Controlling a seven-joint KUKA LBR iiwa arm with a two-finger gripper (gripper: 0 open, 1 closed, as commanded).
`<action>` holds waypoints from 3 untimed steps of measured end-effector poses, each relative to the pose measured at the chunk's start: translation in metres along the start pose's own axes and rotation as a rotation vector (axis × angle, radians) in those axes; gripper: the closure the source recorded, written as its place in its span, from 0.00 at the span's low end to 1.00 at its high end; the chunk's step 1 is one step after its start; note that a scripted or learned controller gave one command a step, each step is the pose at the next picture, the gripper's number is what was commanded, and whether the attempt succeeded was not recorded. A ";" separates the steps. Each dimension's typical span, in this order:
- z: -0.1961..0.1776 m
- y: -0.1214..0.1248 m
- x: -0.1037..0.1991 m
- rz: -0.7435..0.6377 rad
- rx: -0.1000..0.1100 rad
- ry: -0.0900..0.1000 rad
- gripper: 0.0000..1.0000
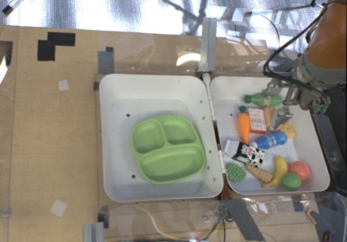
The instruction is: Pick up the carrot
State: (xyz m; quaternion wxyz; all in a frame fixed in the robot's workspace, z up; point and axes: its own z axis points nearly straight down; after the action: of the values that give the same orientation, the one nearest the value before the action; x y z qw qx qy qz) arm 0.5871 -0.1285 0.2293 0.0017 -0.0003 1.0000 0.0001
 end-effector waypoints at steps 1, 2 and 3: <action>0.068 0.047 -0.002 -0.192 -0.003 0.003 0.00; 0.118 0.040 -0.015 -0.222 0.000 -0.006 0.00; 0.109 0.042 -0.017 -0.228 0.000 -0.011 1.00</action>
State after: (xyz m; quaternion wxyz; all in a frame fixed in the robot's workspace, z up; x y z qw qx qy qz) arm 0.6048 -0.0862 0.1199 0.0071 -0.1138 0.9935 0.0000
